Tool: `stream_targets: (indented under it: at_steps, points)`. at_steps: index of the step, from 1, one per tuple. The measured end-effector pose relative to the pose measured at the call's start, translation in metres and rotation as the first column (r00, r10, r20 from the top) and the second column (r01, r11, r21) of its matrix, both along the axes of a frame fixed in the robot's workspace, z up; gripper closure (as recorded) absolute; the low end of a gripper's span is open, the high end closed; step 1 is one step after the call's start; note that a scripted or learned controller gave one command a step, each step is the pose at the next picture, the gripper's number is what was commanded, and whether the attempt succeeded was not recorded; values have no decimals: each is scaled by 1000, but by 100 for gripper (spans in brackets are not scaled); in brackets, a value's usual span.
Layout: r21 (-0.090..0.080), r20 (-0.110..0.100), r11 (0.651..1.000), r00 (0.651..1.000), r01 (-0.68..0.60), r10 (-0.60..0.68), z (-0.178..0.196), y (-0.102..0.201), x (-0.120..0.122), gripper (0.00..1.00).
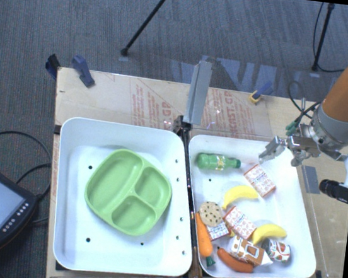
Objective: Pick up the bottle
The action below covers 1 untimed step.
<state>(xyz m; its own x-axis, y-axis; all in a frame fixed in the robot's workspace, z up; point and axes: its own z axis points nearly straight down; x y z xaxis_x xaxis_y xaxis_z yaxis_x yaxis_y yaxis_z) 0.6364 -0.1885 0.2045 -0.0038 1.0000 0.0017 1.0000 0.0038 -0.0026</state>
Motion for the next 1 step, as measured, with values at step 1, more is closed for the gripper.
stream_targets:
  at_steps: [1]
  points:
    - [-1, 0, 990, 990, 143, -143, -118, 67, -56, 0]
